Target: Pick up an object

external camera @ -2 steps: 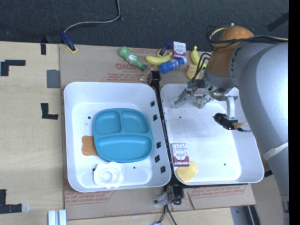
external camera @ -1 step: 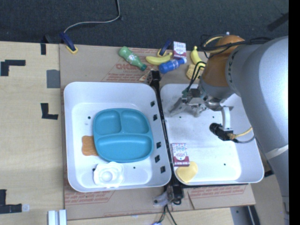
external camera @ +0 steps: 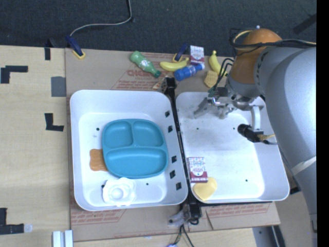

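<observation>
From my seat the gripper (external camera: 210, 110) hangs low over the far left part of the right bin (external camera: 267, 181). Its fingers look spread apart with nothing between them, so I read it as open and empty. The bin floor right beneath it is bare white. The nearest candidates in that bin are a small carton (external camera: 197, 169) with red and white print and, touching its near end, a yellow piece (external camera: 206, 189). Both are tucked against the left wall in the near corner. From the gripper they lie towards the near edge and slightly left, well apart from it. The carton's long axis runs roughly far to near, along the wall, so I judge the fingers would want to close across its short width. The wall leaves little room on that side. I can't make out what the yellow piece is, or whether it overlaps the carton. The left bin (external camera: 77, 138) holds a blue divided plate (external camera: 135, 148) that hides most of an orange thing (external camera: 95, 160), with a white lid-like object (external camera: 118, 193) beside it. Past the bins, a green bottle (external camera: 145, 64) and a banana (external camera: 173, 65) lie on the surface (external camera: 31, 138).
</observation>
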Robot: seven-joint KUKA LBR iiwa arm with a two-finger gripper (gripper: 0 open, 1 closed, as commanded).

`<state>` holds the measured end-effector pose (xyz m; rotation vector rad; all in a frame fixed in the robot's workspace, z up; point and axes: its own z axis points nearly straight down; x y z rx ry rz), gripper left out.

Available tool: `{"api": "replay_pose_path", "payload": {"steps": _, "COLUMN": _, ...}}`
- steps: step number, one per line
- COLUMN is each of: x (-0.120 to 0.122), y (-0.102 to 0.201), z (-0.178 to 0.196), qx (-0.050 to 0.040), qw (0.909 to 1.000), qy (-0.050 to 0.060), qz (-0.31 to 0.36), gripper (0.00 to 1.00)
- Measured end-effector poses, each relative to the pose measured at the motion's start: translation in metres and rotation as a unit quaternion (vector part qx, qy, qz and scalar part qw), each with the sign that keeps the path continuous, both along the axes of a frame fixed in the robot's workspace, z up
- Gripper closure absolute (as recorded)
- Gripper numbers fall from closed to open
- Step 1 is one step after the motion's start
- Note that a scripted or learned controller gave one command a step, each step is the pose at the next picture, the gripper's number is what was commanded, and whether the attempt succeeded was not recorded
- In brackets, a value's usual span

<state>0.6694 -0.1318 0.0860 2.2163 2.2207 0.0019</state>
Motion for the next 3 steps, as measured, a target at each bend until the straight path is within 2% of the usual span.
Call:
{"api": "replay_pose_path", "payload": {"steps": 1, "x": -0.023, "y": 0.032, "z": 0.000, "qx": 0.0002, "qw": 1.0000, "qy": 0.001, "qz": 0.000, "gripper": 0.00}}
{"api": "replay_pose_path", "payload": {"steps": 2, "x": -0.043, "y": 0.032, "z": 0.000, "qx": -0.0003, "qw": 1.0000, "qy": 0.000, "qz": 0.000, "gripper": 0.00}}
{"api": "replay_pose_path", "payload": {"steps": 3, "x": -0.005, "y": 0.010, "z": 0.000, "qx": 0.0004, "qw": 1.0000, "qy": 0.000, "qz": 0.000, "gripper": 0.00}}
